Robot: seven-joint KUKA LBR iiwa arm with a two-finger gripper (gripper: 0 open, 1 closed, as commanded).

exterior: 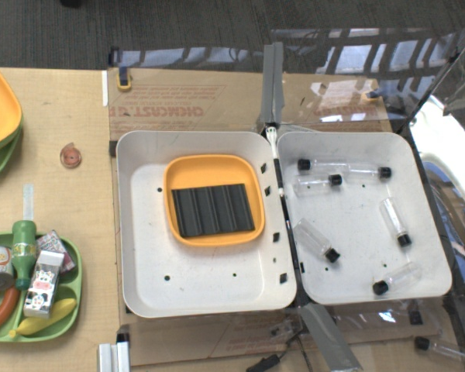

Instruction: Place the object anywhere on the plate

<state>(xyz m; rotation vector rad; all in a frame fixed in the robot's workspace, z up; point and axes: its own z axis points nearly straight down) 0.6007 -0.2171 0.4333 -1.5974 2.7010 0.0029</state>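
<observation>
Gripper state: cannot tell; left bin [147,270] holds orange plate [214,165] (black slab [215,210] on it), right bin [356,231] vials [316,239].

The plate [214,173] is orange, carrying a dark grey ribbed object [214,210]. Both bins [139,270] are white. The clear tubes [393,222] have black caps.

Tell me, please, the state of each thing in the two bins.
orange plate: in the left bin, upright, bearing a dark ribbed slab.
dark ribbed slab: lying flat on the plate.
clear tubes with black caps: scattered in the right bin, all lying on their sides, capped.
</observation>
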